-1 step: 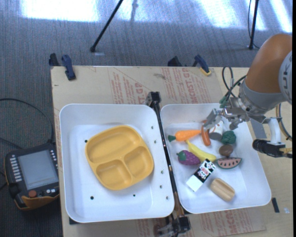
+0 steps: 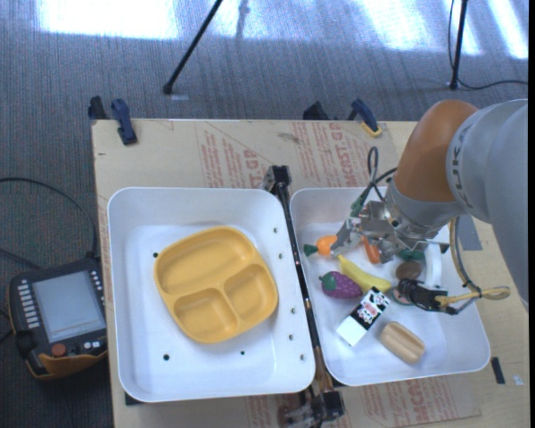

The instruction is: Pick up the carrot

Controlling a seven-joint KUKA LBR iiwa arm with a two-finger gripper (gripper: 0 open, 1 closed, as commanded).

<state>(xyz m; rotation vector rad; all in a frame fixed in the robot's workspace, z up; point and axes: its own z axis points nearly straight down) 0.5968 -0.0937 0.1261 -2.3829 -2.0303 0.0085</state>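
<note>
Your gripper (image 2: 367,230) hangs just above the carrot (image 2: 325,246) in the right bin (image 2: 325,205), left of the banana (image 2: 364,273) (whether it's open or closed, you cannot tell). Centre over the orange body before descending.

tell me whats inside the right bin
In the right bin: a carrot near the gripper, a banana, a purple eggplant, a milk carton and a bread roll. The arm covers the bin's far right corner.

place: robot lab | cues: clamped bench (image 2: 205,150), tripod legs (image 2: 196,38), teach pendant (image 2: 61,315)
</note>
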